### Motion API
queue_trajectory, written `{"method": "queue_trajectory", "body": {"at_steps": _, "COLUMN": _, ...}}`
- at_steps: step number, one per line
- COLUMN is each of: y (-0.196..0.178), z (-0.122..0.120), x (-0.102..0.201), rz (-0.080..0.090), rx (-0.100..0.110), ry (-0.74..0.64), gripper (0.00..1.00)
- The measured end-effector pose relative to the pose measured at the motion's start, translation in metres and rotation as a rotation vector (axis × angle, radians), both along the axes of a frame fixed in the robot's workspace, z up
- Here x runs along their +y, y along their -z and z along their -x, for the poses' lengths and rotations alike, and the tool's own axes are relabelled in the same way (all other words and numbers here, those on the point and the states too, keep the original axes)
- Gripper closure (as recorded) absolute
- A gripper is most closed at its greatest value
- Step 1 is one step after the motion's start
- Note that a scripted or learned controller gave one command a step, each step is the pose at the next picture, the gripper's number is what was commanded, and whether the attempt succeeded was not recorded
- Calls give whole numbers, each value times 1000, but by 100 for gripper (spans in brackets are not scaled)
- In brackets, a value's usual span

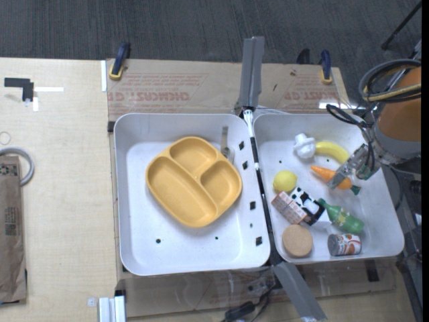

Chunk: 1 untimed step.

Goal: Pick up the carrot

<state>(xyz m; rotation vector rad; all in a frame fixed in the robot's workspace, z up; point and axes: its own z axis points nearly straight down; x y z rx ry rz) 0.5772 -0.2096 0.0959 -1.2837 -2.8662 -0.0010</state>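
Carrot (324,174) lies in the right-hand bin (385,243), just below the banana (332,151) and to the right of the lemon (285,181), its long axis running roughly left to right with a slight downward tilt toward the right. The gripper (349,177) sits at the carrot's right end, seemingly touching it, so the move turns on closing across that end rather than along the length. Whether it is parted or closed cannot be told; a grasp on the carrot is not evident.

grey arm (392,129), orange band, black looping cables, pale metallic gripper (354,170)
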Motion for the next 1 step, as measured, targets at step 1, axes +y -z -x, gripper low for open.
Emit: {"method": "queue_trajectory", "body": {"at_steps": 1, "y": -123, "z": 29, "x": 30, "rz": 1, "rx": 1, "ry": 94, "gripper": 100}}
